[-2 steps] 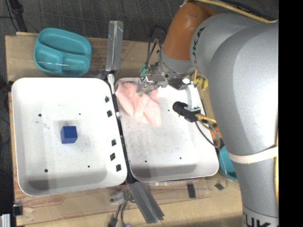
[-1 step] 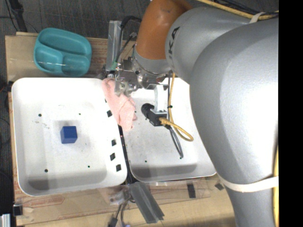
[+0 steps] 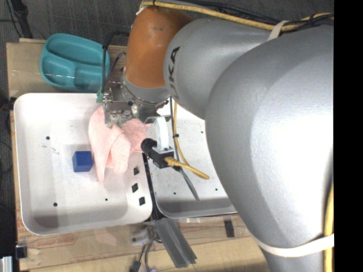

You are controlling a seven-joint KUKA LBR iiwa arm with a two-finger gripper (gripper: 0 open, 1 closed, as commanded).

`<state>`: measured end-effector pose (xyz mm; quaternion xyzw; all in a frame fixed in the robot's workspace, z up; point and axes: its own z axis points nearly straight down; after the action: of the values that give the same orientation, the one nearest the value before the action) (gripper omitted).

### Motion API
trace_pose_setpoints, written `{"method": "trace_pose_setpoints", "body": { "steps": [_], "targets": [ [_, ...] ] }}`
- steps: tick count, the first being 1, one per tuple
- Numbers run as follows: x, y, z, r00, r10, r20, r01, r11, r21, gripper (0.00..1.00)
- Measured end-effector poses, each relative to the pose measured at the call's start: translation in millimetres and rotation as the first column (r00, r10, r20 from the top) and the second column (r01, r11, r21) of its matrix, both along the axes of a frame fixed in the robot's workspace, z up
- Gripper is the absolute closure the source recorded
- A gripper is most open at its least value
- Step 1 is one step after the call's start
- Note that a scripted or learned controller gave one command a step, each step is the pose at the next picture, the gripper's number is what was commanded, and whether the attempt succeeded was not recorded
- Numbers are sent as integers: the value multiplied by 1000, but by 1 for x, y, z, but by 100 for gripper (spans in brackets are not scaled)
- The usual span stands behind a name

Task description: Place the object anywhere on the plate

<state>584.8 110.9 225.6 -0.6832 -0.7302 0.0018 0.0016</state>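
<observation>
A pink cloth point(image 3: 113, 143) hangs in folds over the right part of the left bin point(image 3: 39, 208). Its top is bunched between the fingers of my gripper point(image 3: 118, 115), which is shut on it. A teal plate point(image 3: 74, 61) with a raised rim sits beyond the far edge of the left bin, up and left of the gripper. The arm's orange band point(image 3: 148, 44) and grey body cover most of the right side.
A small blue cube point(image 3: 83, 161) lies on the left bin's floor, just left of the cloth. The right bin point(image 3: 193, 208) is mostly hidden under the arm. A black fitting with a yellow cable point(image 3: 184, 168) hangs by the wall between the bins.
</observation>
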Motion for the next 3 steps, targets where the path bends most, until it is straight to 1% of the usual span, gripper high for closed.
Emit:
{"method": "trace_pose_setpoints", "body": {
  "steps": [1,2,3],
  "targets": [
    [-6,52,-37,987,-159,-3,159,987,-2,100],
    [-56,85,-92,920,-392,2,392,920,1,100],
    [9,56,-66,976,-217,2,217,976,0,100]
  ]
}}
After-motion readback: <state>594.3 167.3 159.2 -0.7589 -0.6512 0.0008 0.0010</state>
